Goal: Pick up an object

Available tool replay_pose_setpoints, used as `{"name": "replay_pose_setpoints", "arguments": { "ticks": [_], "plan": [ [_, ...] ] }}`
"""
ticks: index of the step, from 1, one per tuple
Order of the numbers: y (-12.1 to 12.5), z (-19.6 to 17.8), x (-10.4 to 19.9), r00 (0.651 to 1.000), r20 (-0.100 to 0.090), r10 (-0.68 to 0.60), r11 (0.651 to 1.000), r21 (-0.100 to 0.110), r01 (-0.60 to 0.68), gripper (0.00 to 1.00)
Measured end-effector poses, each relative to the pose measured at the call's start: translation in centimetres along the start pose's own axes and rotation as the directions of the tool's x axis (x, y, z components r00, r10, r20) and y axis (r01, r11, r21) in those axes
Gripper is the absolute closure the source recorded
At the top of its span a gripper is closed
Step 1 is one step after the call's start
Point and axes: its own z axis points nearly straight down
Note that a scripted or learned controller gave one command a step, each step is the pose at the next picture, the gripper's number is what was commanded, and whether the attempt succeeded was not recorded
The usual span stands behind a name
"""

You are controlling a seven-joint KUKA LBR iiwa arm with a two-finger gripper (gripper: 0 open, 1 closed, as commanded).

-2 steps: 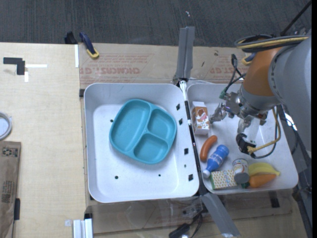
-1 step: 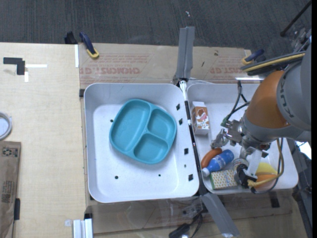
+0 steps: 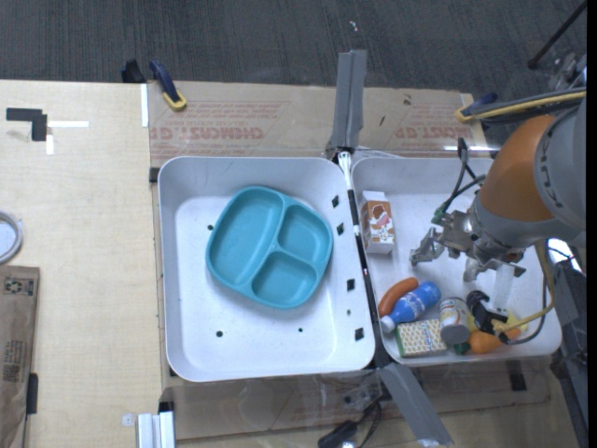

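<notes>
Objects available for picking lie in the right bin (image 3: pixel 546 339): a small carton (image 3: pixel 377 222) stands near its left wall, and a crowded cluster occupies the front edge. The cluster includes an orange carrot-like item (image 3: pixel 399 294), a blue bottle (image 3: pixel 414 304), a flat green-and-white packet (image 3: pixel 422 338), a small can (image 3: pixel 453 312) and an orange item (image 3: pixel 485 342). Several of these touch or overlap one another. The left bin (image 3: pixel 177 250) holds a teal divided plate (image 3: pixel 270 246).

The end effector (image 3: pixel 464 250) hangs over the middle of the right bin, above bare floor between the carton and the cluster. Nothing is seen between its fingers. Whether they are spread or closed cannot be determined from this view; the metal parts are too tangled to read.

Risks from this position, as a judgement:
- A straight descent is likely to meet bare bin floor, so the closure would capture nothing.
- A descent into the cluster may land on two items at once, pushing one aside or pinching an edge that slips.
- The bottle and the can are rounded and may roll away on contact.
- The packet lies flat and offers little to grip.
- Items against the front wall leave little clearance.
</notes>
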Motion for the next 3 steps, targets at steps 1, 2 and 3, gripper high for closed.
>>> {"name": "replay_pose_setpoints", "arguments": {
  "ticks": [1,2,3],
  "plan": [
    [-4.1,-1.5,0.7,0.989,-0.001,0.151,0.989,0.002,-0.151,0.0],
    [-2.6,0.0,2.4,1.0,0.001,-0.018,1.0,0.001,0.018,0.0],
    [-5.4,-10.0,5.5,0.999,0.002,0.047,0.999,0.0,-0.047,0.0]
  ]
}}
